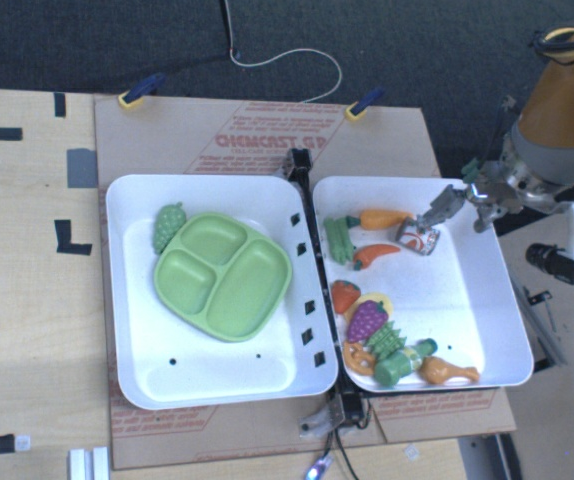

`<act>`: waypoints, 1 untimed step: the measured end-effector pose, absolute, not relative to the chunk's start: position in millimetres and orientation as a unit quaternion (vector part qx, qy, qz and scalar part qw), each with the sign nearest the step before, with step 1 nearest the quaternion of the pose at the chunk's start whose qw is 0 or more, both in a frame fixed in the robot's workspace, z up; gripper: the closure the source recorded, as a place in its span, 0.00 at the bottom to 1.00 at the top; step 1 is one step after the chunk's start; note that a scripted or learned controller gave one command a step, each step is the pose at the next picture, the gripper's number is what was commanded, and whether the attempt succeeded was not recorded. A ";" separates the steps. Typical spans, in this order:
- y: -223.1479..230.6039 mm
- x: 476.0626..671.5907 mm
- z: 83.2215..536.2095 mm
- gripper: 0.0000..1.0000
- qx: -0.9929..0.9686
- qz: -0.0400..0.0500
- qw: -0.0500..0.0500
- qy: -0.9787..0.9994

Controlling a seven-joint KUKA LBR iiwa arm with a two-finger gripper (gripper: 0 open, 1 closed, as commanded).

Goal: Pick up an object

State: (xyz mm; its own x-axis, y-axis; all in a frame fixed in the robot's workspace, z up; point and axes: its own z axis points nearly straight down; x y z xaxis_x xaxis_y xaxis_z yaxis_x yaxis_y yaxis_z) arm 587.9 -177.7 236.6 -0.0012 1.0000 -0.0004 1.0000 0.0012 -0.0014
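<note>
Fingers point(429, 230) of the grey arm sit low over the right bin point(487, 298), their tips at a small red-and-white can point(418, 238) lying on its side; whether they are spread or closed on it I cannot tell, since the tips blur into the can, so no hold is certain. Taking the can as landmark: just beside it toward the divider lies an orange carrot point(382, 218), and just below that an orange-red pepper point(375, 256); a green vegetable piece point(338, 239) lies further on, against the divider. Well below the can a heap of toy food gathers, a purple grape bunch point(365, 320) among it, with a tan gourd-like piece point(447, 372) at the bin's near edge. Far from the can, across the divider, the left bin point(127, 298) carries a green sectioned plate point(223, 276) with a green grape bunch point(169, 225) touching its rim. The can looks light, stiff and smooth, likely to roll or slip; closing across its round body at mid-length seems the safest hold. Both bins rest on a cardboard-covered surface point(267, 143).
</note>
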 end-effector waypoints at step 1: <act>-109.3 495.9 361.6 0.00 -0.705 -0.004 -0.003 -0.709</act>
